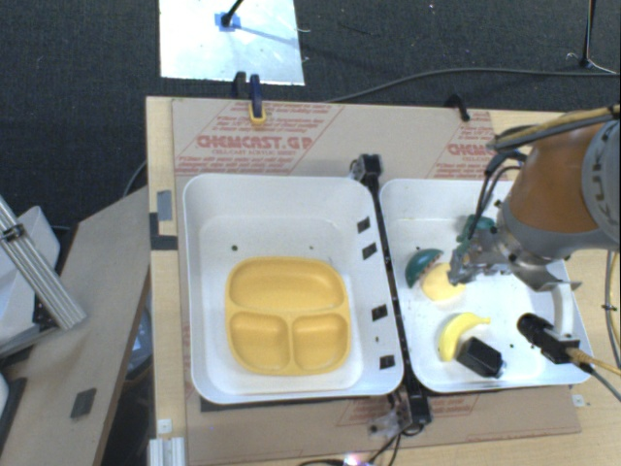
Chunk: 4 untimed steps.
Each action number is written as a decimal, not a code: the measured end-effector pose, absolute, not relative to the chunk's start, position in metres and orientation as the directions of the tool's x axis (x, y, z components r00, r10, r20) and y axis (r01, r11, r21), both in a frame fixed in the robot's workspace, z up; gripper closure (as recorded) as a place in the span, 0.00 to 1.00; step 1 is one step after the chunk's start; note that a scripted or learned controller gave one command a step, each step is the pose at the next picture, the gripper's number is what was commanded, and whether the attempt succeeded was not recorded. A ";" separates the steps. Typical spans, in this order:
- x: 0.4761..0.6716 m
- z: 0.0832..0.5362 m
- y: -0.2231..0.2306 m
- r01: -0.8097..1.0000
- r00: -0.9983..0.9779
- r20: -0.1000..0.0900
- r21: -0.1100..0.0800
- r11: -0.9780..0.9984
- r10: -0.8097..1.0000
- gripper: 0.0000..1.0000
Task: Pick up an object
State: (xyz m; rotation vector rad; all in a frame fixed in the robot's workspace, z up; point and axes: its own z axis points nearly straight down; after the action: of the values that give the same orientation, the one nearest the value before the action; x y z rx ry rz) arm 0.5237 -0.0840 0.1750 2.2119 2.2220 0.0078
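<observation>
Grey arm's hand [464, 260] low in right bin [417, 207], grip state cannot tell, just above pale yellow object [440, 286], teal object [421, 263] beside, banana [456, 334] near, yellow divided tray [288, 314] in left bin [209, 260].

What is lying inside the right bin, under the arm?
In the right bin: a banana, a black block, a pale yellow fruit and a teal piece. The arm covers the bin's right part.
</observation>
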 end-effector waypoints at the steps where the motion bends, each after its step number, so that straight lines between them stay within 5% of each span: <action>1: 0.526 0.219 -0.084 1.000 -0.004 -0.001 0.007 0.004 1.000 1.00; 4: 0.594 0.203 0.053 1.000 -0.010 0.002 0.004 0.010 1.000 1.00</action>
State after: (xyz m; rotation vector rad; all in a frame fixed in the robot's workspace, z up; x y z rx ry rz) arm 0.5936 0.0531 0.2034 2.2100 2.2314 0.0063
